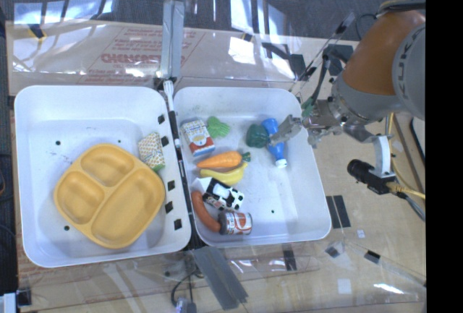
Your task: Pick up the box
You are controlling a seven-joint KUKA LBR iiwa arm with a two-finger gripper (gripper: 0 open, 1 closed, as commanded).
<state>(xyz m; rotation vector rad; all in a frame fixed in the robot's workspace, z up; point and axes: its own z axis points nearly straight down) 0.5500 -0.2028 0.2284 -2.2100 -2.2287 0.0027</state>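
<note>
With finger state impossible to tell, the hand [291, 125] at the right bin's [318, 189] three-o'clock rim is best carried toward nine o'clock over the small carton box [196, 137], clear of the carrot [221, 160].

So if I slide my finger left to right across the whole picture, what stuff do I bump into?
Yellow divided plate → patterned packet → small box → green toy → dark green toy → blue bottle → claw.
</note>
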